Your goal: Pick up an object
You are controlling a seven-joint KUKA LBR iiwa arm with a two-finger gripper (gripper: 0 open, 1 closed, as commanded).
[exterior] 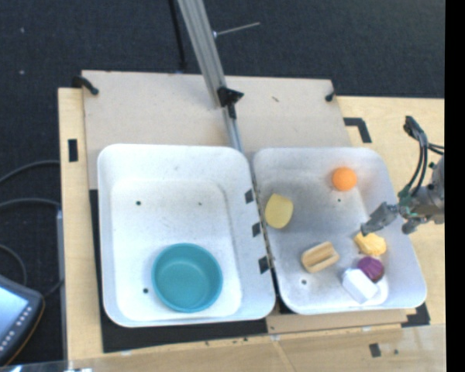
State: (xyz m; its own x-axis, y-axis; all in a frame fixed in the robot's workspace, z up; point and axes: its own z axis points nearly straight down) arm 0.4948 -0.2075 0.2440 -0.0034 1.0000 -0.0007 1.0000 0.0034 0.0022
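The right bin [310, 169] holds several small objects: an orange ball [344, 179], a pale yellow piece [278, 210], a tan block [319, 256], a yellow toy [370, 244], a purple piece [370, 268] and a white piece [360, 285]. My gripper [390, 223] hovers at the bin's right rim, just above the yellow toy. Its fingers are spread open with nothing between them. One dark fingertip [373, 222] points down-left toward the yellow toy.
The left bin [124, 177] contains a teal bowl [187, 277] near its front. A slanted metal rail [205, 45] rises behind the bins. Cables [415, 142] hang off the arm at the right edge.
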